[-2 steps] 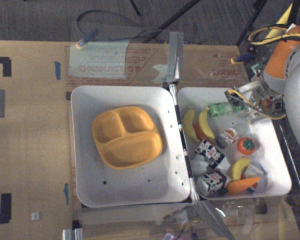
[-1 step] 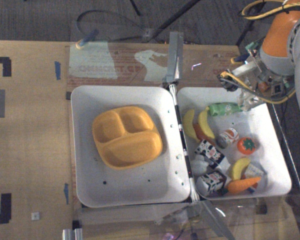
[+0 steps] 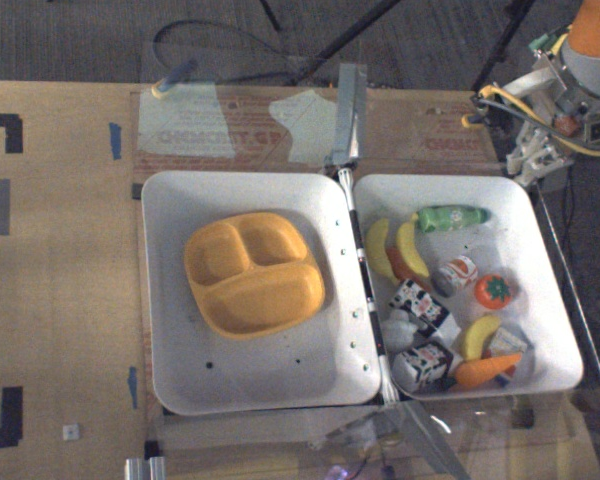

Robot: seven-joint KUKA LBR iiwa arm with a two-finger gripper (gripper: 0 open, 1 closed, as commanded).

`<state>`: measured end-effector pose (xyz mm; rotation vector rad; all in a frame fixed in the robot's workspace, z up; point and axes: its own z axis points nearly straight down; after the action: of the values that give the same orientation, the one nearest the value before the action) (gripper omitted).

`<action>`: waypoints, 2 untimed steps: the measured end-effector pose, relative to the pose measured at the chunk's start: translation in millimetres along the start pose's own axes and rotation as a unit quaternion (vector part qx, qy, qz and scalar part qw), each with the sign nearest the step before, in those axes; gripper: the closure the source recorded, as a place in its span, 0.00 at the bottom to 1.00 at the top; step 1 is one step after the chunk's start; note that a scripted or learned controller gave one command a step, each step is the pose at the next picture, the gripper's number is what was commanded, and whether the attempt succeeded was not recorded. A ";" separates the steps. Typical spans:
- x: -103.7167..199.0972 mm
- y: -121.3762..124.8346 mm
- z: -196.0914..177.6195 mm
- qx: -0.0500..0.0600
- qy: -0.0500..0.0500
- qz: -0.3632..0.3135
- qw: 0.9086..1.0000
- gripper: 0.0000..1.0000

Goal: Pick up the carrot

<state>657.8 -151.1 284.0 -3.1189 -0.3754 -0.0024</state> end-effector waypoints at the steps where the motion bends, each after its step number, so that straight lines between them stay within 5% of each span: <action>1: -22.7 55.3 -33.9 0.000 -0.001 0.020 1.000 1.00; 2: -1.8 15.2 -21.4 0.002 -0.001 0.019 1.000 1.00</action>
<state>659.6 -166.3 305.3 -3.1226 -0.3166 0.0024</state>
